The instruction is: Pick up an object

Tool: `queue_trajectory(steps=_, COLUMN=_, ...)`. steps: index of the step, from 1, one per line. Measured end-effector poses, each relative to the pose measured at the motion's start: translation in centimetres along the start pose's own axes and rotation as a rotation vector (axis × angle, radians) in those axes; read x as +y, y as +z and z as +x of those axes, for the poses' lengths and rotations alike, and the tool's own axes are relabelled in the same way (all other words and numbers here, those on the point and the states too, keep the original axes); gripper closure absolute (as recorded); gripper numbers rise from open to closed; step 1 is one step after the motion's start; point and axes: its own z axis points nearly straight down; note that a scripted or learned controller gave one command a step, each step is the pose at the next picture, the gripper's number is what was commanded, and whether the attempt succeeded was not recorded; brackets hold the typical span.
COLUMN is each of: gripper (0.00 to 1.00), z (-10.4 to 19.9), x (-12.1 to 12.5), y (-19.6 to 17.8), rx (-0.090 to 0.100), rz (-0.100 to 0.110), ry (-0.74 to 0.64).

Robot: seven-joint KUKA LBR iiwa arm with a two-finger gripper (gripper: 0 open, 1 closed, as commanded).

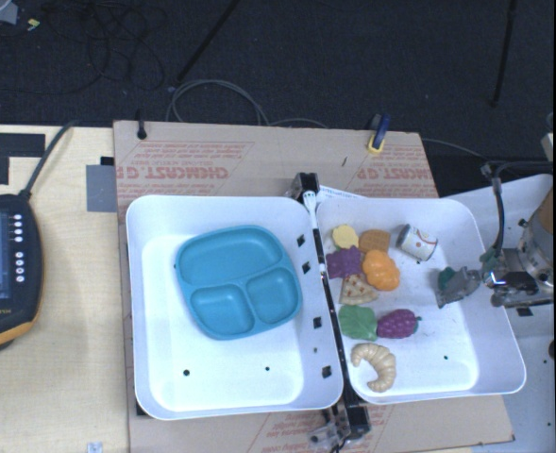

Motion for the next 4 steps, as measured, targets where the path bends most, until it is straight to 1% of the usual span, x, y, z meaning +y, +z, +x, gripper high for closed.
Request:
queue_trajectory(steps=1, gripper=0.0, z=6.4, x=0.7, y=11.5, rx=0.006, rz=0.01, ry=-0.004)
queue_trajectory(steps=2, gripper=0.0, z=8.1, x=4.6, y=15.5, rx=-0.002, rz=-0.002, ry=-0.001)
queue_trajectory(steps=3, gripper=0.0, z=7.0, x=1.3, y=15.3, rx=0.0, rz=-0.004, ry=0.002)
queue_trajectory(steps=4, gripper=1.0, z=6.8, x=1.4, y=14.3, rx=-0.002, rz=-0.007, ry=0.006)
